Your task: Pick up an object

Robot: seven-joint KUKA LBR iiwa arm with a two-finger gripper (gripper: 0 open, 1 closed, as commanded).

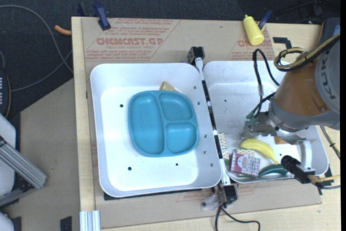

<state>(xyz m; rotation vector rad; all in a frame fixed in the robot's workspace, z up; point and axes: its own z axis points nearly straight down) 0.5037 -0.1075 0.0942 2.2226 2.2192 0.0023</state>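
Note:
A yellow banana (258, 147) lies near the front of the right bin (232, 86). Beside it, in the front left corner, is a pink and white packet (244, 162), and a green-handled object (274, 171) rests against the front wall. My gripper (253, 126) is low in the right bin, just behind and to the left of the banana; the wrist hides its tips. In the left bin (108, 116) a blue divided plate (162, 121) lies flat, with a small tan object (167, 86) peeking out behind its far edge.
The grey arm with its orange band (303, 92) covers the right side of the right bin. A yellow clamp handle (252, 30) and a blue clamp (101, 16) sit on the cardboard behind the bins. A divider rail (208, 111) runs between the bins.

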